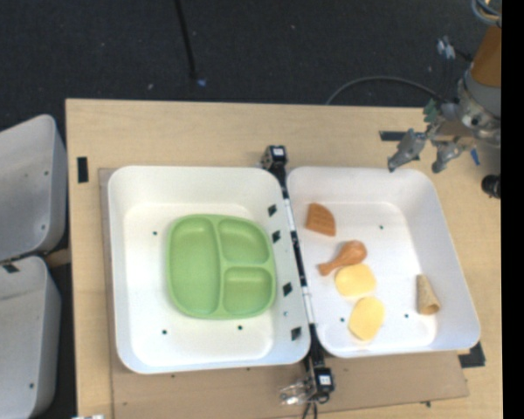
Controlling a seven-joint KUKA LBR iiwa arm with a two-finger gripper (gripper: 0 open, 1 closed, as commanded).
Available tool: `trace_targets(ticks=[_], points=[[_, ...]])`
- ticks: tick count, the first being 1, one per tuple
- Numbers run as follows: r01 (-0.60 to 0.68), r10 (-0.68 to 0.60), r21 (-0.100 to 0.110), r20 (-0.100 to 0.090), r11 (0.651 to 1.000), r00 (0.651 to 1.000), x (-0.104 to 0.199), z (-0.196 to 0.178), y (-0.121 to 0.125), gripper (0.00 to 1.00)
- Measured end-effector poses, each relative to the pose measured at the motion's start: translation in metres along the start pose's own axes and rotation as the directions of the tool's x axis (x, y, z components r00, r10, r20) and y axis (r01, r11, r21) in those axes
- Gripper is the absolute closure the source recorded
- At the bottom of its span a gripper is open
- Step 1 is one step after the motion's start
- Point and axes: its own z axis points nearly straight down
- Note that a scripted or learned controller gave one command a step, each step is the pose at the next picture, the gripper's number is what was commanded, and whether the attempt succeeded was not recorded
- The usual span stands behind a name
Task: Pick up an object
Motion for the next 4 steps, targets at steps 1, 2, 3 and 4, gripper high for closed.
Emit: trace_targets(ticks=[1, 2, 3, 4], points=[[0.003, -0.003, -0.013, 0.004, 1.000, 1.000, 0.001, -0.009, 0.002, 0.00], [0.006, -0.006, -0.010, 0.004, 1.000, 1.000, 0.000, 0.044, 0.013, 0.00], [0.008, -0.008, -0.010, 0.004, 1.000, 1.000, 0.002, 0.105, 0.018, 0.00], [0.009, -0.009, -0.006, 0.002, 1.000, 1.000, 0.001, 0.155, 0.018, 0.00]])
